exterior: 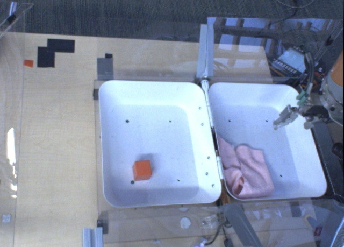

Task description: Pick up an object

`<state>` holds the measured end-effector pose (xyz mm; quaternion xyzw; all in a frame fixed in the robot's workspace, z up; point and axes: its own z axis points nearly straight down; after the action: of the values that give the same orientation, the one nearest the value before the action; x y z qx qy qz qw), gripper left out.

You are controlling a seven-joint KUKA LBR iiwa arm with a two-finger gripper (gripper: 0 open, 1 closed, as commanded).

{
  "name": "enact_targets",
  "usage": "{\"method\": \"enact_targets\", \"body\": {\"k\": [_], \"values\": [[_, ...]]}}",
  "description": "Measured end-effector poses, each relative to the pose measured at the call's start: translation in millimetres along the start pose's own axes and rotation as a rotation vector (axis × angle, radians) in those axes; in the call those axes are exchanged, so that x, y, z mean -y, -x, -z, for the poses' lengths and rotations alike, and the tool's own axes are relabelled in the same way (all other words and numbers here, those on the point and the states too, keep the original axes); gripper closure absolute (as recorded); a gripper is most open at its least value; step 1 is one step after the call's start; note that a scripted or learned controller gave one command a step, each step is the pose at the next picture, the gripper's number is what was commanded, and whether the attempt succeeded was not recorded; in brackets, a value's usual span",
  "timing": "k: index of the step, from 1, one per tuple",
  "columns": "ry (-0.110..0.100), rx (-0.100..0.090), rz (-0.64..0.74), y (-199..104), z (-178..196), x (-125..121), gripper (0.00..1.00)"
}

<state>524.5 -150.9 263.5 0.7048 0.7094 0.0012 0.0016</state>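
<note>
Spanning the wooden bench [54,149], two white bins [156,100]; pincer [294,118] released, holding nothing.

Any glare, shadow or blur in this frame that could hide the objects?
Camera view: white glare streaks on the clear panel at left, away from both bins; soft shadows along the left bin's walls; orange block and pink cloth evenly lit and sharp; gripper at the right edge slightly soft.

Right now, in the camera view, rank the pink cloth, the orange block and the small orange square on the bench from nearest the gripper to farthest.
1. Crumpled pink cloth, right bin, below the gripper.
2. Orange block, left bin.
3. Small flat orange square, far left on the bench.
</note>
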Motion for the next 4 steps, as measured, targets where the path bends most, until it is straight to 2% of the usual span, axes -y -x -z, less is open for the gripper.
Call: {"method": "enact_targets", "body": {"k": [1,2,3,4], "values": [[0.0,-0.001,0.231,-44.8,-118.6,-15.9,0.0],[0.014,0.003,0.303,-52.1,-172.3,-5.0,0.0],[0.004,0.0,0.09,-14.7,-157.5,-67.1,0.0],[0.013,0.003,0.187,-22.0,-172.7,-3.0,0.0]]}}
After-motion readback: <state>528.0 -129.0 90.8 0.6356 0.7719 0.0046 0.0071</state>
